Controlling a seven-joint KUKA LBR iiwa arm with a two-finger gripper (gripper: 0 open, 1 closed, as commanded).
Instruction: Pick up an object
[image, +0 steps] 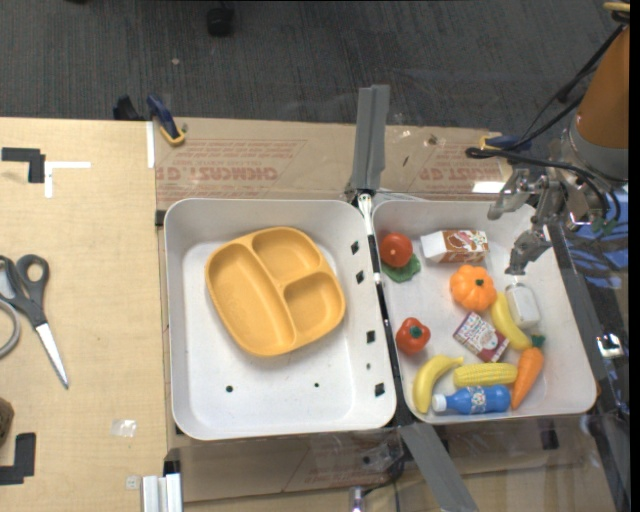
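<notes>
I see gripper (528, 245) at upper right of frame, above right bin's (575, 330) far edge — can't tell how its grasp stands, nothing visibly held. Toys lie loose in bin: pumpkin (472, 287), tomato (396, 248), bananas, carrot — just below gripper. Pick not yet made; descent, grasp, lift all remain, I judge.

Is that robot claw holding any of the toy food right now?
No. The gripper hangs open above the right bin with nothing between its fingers.
</notes>
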